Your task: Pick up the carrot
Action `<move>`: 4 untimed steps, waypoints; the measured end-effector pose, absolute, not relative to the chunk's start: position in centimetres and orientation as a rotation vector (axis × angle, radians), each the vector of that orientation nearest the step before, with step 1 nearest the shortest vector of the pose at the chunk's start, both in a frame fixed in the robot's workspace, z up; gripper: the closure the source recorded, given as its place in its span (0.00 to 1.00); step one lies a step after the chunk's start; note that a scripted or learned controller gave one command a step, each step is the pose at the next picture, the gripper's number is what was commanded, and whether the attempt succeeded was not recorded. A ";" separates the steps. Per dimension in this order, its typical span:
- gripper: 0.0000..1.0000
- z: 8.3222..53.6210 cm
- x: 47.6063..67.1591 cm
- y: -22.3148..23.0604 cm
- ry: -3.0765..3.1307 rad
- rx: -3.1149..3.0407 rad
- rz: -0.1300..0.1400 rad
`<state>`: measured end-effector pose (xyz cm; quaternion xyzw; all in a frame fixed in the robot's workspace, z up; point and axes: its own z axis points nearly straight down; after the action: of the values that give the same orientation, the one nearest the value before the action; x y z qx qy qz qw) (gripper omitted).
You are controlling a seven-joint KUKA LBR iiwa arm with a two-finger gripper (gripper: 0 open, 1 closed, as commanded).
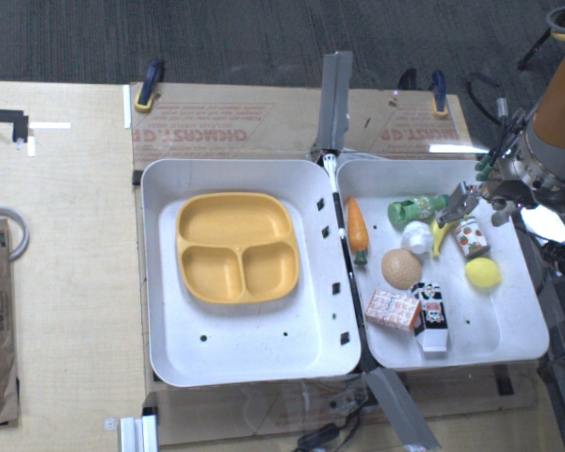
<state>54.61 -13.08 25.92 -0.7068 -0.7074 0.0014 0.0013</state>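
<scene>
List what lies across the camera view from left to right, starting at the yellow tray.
Yellow tray → carrot → brown ball → black and white carton → yellow ball. The gripper hovers over the right bin, well right of the carrot.

orange carrot [357, 226], yellow tray [236, 247], white bins [169, 347]

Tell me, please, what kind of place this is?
Probably a robotics lab bench set up for grasping trials. Two white bins sit side by side on cardboard held by clamps, toy food such as a carrot fills the right one, and an arm's end effector reaches in.
</scene>
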 end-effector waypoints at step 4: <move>0.00 19.0 59.6 -7.6 -2.218 -2.224 0.005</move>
<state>59.64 -7.62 19.05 -0.7081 -0.7062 0.0017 0.0004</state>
